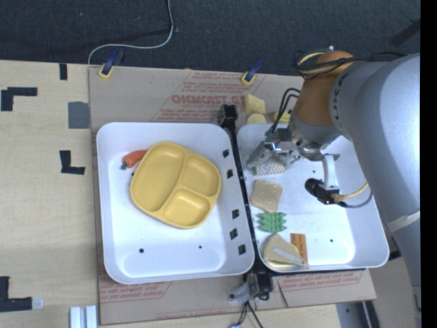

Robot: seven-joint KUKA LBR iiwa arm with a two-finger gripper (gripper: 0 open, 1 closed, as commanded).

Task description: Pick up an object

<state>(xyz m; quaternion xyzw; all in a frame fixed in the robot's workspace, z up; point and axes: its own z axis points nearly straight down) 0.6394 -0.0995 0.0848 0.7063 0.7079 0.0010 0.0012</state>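
My gripper [274,150] is low in the upper left part of the right bin [341,214], reaching in from the right. Directly under it lies a pale speckled object [265,162], touching or nearly touching the gripper's tip. Just below that lies a tan square piece [266,196]. Further toward the front of this bin are a green ridged item [272,221], a pale wedge [282,251] and a small orange block [299,246]. Two yellow pieces [255,108] lie at the bin's top left corner.
The left bin [116,251] holds a yellow divided plate [176,184] with an orange item [134,158] at its upper left. A black divider clip row [235,176] runs between the bins. The arm's grey body [389,121] covers the right bin's upper right.
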